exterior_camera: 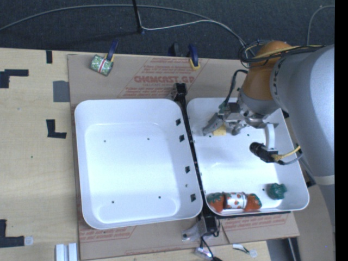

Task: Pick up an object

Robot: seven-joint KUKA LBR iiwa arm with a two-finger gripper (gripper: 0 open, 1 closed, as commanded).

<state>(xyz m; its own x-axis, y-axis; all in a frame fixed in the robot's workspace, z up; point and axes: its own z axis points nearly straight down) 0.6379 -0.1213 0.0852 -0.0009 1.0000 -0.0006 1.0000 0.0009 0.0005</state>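
Scanning from the left bin (92, 118) to the right bin (296, 192), the gripper (220, 125) hangs near the far edge, apparently pinching a small yellowish object (219, 130); the red-and-white object (235, 201) lies lengthwise along the near edge, well apart.

arm (315, 91) cut off at right edge
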